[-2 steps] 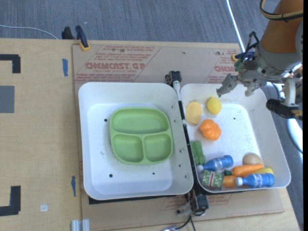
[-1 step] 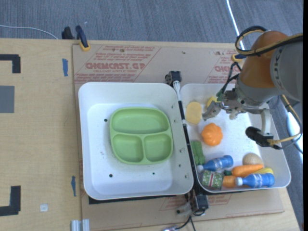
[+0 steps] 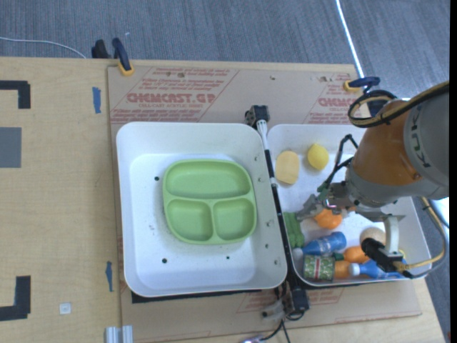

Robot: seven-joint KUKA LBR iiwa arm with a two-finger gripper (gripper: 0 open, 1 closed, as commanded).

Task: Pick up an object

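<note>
Orange fruit (image 3: 328, 219) lay under the lowered pincer (image 3: 323, 204), seemingly its target; I couldn't tell its grip state.

1. Bins (image 3: 136, 213): smooth white plastic, slightly glossy
2. Tray (image 3: 209, 200): green plastic, soft sheen
3. Bench (image 3: 53, 213): matt light wood
4. Sheet (image 3: 178, 95) under the bins: matt brown cardboard with red print
5. Bottle (image 3: 323, 245): glossy blue plastic

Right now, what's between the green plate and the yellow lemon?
In the camera view, the bins' touching white rims and a pale yellow piece lie between the green plate and the lemon.
</note>
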